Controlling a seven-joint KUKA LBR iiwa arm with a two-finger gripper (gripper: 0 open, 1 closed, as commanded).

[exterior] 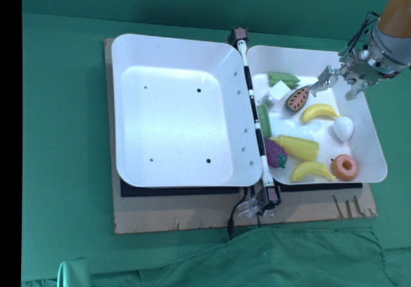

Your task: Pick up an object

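Bright, even light; slight softness

Two shallow white bins sit side by side on the green-covered worktop (pixel 64 119). The left bin (pixel 173 61) has a bare floor with a few dark dots. The right bin (pixel 372 151) holds a watermelon slice (pixel 297 99), two bananas (pixel 319 112) (pixel 311 171), a white egg (pixel 343 128), a doughnut (pixel 345 167), a yellow corn cob (pixel 298 147), purple grapes (pixel 275 153), a green pod (pixel 283 78) and a white cube (pixel 279 92). The end effector (pixel 337 85) hangs over the right bin's far side, fingers spread, one fingertip just beside the watermelon slice, with nothing between them.
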